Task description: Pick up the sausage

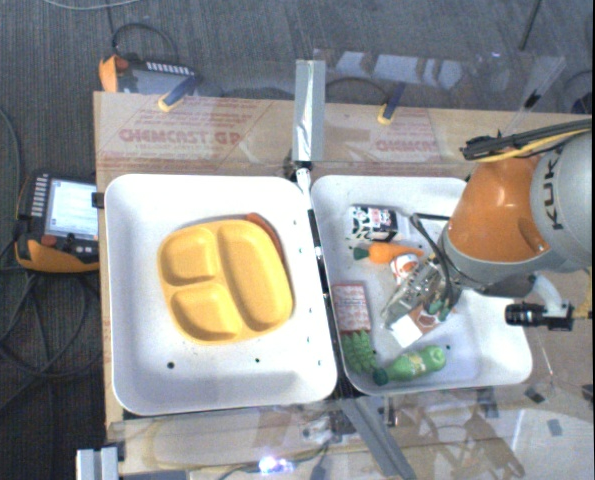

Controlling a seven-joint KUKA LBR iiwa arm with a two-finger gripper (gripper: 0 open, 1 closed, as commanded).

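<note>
A thin reddish-brown curved piece, which looks like the sausage (pixel 266 227), peeks out along the upper right edge of the yellow divided tray (pixel 227 278) in the left bin (pixel 127 268). Most of it is hidden by the tray. My gripper (pixel 417 295) hangs low over the middle of the right bin (pixel 497 363), above a cluster of small items and well to the right of the sausage. The grey arm with its orange band (pixel 497 218) covers the bin's upper right part.
The right bin holds a black-and-white cow-patterned item (pixel 373 222), an orange carrot (pixel 385 254), a reddish packet (pixel 350 306), a white block (pixel 405 331), a red piece (pixel 433 314) and green vegetables (pixel 415 363). A ridge separates the bins.
</note>
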